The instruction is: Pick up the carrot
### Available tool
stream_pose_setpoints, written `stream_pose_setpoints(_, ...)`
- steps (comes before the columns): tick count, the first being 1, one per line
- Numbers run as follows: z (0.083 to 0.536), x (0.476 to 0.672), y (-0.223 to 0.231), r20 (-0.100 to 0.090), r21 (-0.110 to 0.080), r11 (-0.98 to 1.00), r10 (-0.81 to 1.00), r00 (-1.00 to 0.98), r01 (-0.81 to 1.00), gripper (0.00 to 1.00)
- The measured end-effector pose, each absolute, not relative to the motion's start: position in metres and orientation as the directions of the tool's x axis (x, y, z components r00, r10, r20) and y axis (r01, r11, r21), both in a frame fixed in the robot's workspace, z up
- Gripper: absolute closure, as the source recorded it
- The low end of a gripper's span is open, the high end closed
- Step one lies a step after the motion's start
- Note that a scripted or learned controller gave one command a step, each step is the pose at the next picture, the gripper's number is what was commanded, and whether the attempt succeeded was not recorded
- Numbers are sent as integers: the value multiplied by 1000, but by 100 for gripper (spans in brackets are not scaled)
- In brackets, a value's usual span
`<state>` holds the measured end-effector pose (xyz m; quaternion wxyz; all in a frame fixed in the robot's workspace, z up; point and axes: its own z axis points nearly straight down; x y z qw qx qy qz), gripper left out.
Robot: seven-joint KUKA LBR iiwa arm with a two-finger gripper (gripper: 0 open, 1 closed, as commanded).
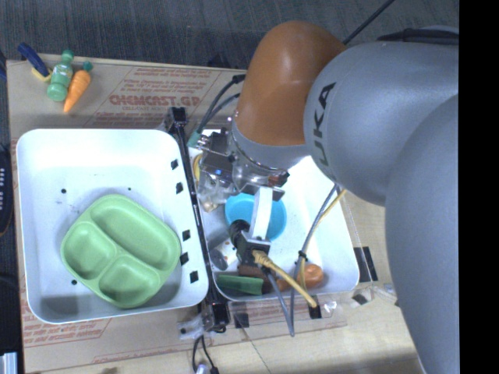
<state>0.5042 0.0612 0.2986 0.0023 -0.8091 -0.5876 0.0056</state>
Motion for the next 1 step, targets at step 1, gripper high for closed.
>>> stream_pose_setpoints(1, 262, 480, 71, -7, -10, -398, 917, 398, 917, 100)
